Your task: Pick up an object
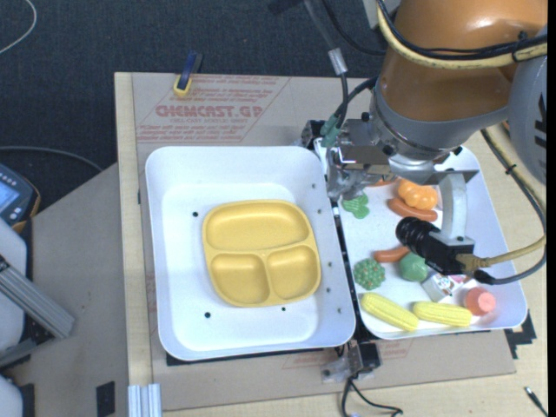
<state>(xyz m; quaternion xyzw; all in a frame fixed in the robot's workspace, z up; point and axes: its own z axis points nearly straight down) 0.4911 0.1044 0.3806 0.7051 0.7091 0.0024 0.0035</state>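
Observation:
My gripper [346,183] hangs over the far left corner of the right bin [508,259], close to the wall between the two bins. Just below it lies a small green leafy toy [354,204]. Other toy foods lie in the right bin. There is an orange pepper [415,198], a small orange carrot [390,254], a green broccoli [369,274], a green piece [413,268], two yellow corn cobs [389,311] [443,314] and a pink piece [479,301]. The arm's bulk hides the bin's far right part.
The left bin [169,233] holds a yellow divided plate [259,252] in its middle. A cardboard sheet [208,107] lies beyond the bins with a blue and yellow clip [185,75] on its far edge. Cables [512,257] run across the right bin's right side.

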